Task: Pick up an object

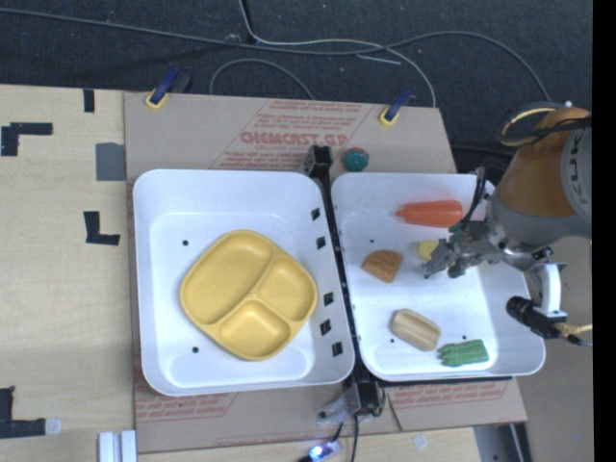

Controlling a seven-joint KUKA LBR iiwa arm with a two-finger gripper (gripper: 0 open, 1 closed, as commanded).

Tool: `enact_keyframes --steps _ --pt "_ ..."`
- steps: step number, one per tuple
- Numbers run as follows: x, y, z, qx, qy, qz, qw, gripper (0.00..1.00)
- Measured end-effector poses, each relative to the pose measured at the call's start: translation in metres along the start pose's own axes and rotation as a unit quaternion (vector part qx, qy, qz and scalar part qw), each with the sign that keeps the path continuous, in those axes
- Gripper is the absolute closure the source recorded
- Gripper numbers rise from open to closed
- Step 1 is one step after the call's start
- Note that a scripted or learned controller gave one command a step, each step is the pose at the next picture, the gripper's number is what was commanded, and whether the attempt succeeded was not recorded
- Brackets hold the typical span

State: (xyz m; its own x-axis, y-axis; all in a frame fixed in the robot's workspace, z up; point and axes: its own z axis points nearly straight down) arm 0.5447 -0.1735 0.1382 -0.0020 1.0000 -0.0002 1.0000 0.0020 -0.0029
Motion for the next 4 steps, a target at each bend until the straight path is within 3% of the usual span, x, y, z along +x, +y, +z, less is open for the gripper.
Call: enact_keyframes --steps 1,2,4 --pt "0.001 0.005 -0.063 -0.004 -0.001 0.000 1.0000 1.00" --pt "0.001 0.005 -0.078 -0.002 0.000 0.000 1.0000 1.00" --pt "0.101 -0.012 -0.079 0.000 0.001 -0.002 1.0000 1.00"
